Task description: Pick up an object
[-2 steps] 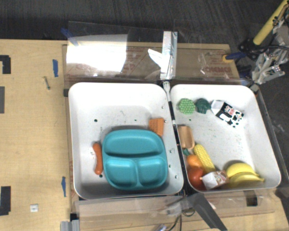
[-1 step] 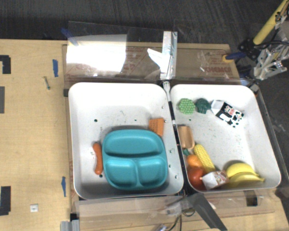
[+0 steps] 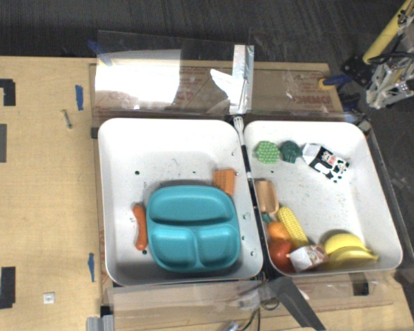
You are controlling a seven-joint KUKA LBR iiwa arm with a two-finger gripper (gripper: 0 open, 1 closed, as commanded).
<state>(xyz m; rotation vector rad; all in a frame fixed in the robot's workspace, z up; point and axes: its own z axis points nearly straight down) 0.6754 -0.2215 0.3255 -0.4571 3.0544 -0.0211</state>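
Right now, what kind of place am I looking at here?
Probably a robot lab's pick-and-place test bench: two shallow white bins on a taped wooden bench, filled with toy food such as a corn cob and a teal divided plate.

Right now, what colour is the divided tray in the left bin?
Teal blue; the divided tray shows best in the camera view.

A teal divided tray point(image 3: 192, 227) lies flat in the left bin beside an orange carrot point(image 3: 141, 227), while corn point(image 3: 292, 225), a banana point(image 3: 346, 248) and green pieces point(image 3: 267, 152) crowd the right bin.
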